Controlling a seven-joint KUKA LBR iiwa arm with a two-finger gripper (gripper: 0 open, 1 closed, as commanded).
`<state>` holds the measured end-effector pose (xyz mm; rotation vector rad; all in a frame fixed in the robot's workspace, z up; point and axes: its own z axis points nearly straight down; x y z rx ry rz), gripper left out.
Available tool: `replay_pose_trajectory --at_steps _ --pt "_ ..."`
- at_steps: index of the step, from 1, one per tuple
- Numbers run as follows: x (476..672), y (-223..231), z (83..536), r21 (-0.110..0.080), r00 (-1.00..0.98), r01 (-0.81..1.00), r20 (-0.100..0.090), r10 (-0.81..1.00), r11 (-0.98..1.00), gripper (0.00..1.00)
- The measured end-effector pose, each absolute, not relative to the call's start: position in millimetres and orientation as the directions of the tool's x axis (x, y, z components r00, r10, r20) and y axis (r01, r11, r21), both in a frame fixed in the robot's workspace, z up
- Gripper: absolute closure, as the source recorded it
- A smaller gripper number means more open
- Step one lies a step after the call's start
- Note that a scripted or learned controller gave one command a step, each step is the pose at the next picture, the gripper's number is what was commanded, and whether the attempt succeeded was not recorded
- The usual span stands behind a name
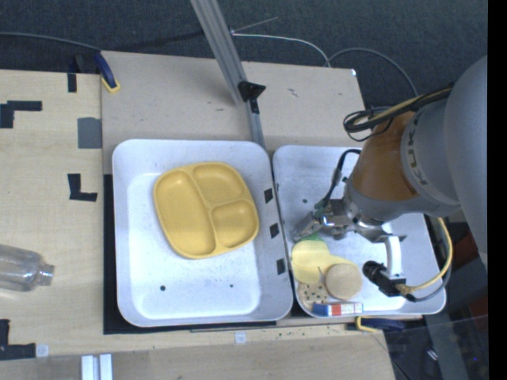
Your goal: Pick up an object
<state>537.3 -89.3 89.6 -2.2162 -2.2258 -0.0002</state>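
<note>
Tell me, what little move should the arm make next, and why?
Probably a short drop toward the pale yellow object just below the gripper in the right bin. The gripper hovers over bare bin floor above that object, and the yellow divided plate lies far off in the left bin.

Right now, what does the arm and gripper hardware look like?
Bulky grey arm with a glossy orange band above the wrist. Black and yellow cables loop along it. The small metallic two-finger gripper carries a white bracket.
</note>
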Motion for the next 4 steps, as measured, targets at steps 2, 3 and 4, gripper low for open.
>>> replay_pose_trajectory --at_steps 2,3,4 --pt "488.9 -132 90 0.0 0.001 1.0 -0.001 1.0 -0.001 0.0" --pt "488.9 -132 90 0.0 0.001 1.0 -0.001 1.0 -0.001 0.0" --pt "486.4 -118 209 0.006 -0.003 1.0 -0.001 1.0 0.003 0.0"
